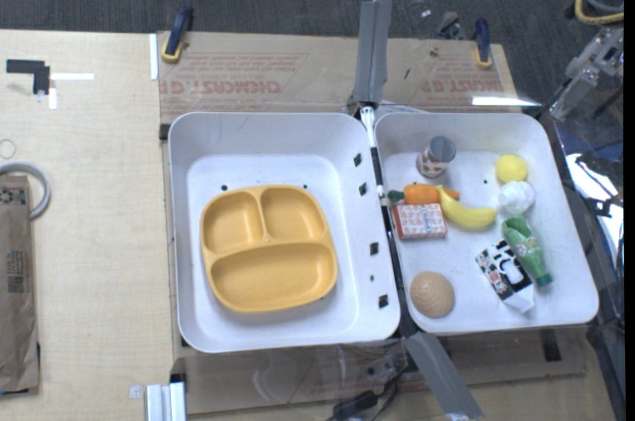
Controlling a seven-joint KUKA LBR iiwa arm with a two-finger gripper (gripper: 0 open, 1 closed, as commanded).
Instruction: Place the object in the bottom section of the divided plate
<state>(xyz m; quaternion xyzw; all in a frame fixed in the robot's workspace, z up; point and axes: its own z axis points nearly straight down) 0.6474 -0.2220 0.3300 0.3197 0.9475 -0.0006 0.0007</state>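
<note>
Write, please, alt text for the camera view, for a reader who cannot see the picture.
A yellow divided plate lies in the left white bin, nothing on it, its largest section nearest the camera. The right white bin holds small items: a banana, a lemon, a green bottle, a small red box and a round tan ball.

Mirrored red "CHEMCAST GP" on cardboard [248, 71]
</note>
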